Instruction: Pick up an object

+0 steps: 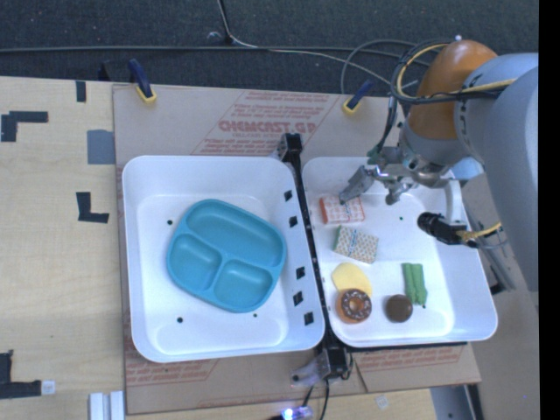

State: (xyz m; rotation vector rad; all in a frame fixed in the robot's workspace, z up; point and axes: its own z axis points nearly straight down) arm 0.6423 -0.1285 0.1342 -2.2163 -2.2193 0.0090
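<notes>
Bench: a light wood top with black tape marks at the left, a brown cardboard sheet (262,121) with red print lying under both bins, dark carpet and a cable beyond it.
Arm: grey with an orange band (451,73), it reaches in from the right over the right bin's far end.
Left bin (140,261): white and shallow, it holds a blue divided plate (226,254) lying flat near its middle.
Right bin (472,318): white, touching the left bin along a black divider strip.
Gripper (376,186): it hangs over the far part of the right bin, fingers spread apart with nothing between them, one tip just beside the red-and-white packet (339,209).
Patterned packet (356,243): just below the red-and-white one.
Green piece (414,283): near the right wall.
Yellow piece (351,277): touching the donut (354,305) below it.
Brown round piece (399,308): beside the donut.
</notes>
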